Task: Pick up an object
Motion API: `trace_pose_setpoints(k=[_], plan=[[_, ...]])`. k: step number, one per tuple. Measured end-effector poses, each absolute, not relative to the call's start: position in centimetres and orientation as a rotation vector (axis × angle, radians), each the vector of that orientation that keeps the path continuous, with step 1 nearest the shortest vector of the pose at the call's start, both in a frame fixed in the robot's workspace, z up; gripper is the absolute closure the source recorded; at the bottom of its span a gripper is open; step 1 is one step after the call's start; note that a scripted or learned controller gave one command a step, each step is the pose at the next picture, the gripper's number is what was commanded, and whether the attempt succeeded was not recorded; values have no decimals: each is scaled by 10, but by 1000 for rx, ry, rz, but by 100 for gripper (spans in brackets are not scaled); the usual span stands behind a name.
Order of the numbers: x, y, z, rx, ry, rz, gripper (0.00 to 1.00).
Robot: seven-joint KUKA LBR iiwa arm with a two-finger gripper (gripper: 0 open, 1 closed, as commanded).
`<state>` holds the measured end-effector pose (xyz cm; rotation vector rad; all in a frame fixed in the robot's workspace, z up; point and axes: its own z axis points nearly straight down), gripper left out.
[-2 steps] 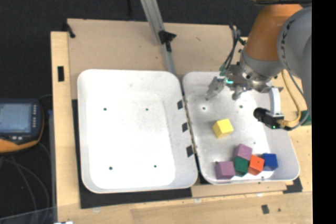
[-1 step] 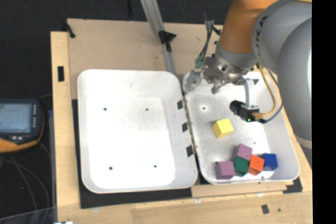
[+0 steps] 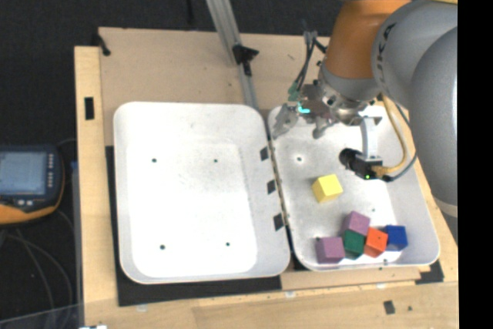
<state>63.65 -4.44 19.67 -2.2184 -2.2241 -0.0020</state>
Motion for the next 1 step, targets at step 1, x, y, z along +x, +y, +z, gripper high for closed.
trace_pose_setpoints(k=[1], plan=[[676, 51, 197, -2210, -2233, -7, 0]])
